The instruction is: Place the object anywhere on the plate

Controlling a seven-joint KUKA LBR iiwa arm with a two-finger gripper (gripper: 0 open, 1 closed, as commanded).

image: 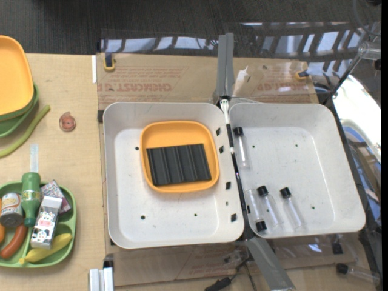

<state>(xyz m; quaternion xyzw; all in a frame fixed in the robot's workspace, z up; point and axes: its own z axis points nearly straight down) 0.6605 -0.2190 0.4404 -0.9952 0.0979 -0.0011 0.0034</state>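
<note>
Dark carpeted floor along the top, then a tan bench (pixel 54 156) with brown cardboard sheets (pixel 163 80) printed with mirrored red lettering behind the bins.

Two shallow white bins side by side at the bench centre, touching along a grey metal divider bar (pixel 225 65). Left bin (pixel 121 217) bearing an orange plate (pixel 179 130), square with rounded corners, toward the bin's back edge and slightly right of its middle. On the plate, a dark grey ribbed rectangular block (pixel 179 164), lying flat, long side parallel to the bin's front edge, covering most of the plate's floor and nearly reaching its front rim.

Right bin (pixel 315 162) holding four clear plastic tubes with black caps: one (pixel 240 147) along the left wall, near the back; three toward the front-left corner, one (pixel 257 214) closest to the left wall with its cap at the front, two (pixel 267 205) (pixel 291 208) just beside it with caps pointing back.

At the bench's far left edge, stacked orange and green plates (pixel 12 86), partly cut off. Below them, near the front-left corner, a green divided tray (pixel 63 238) of toy food: green bottle (pixel 30 196), small can, cartons, sausage, banana. Small pinkish disc (pixel 67 122) alone between the stacked plates and the left bin.

No telling whether the gripper stands wide or narrow.
</note>
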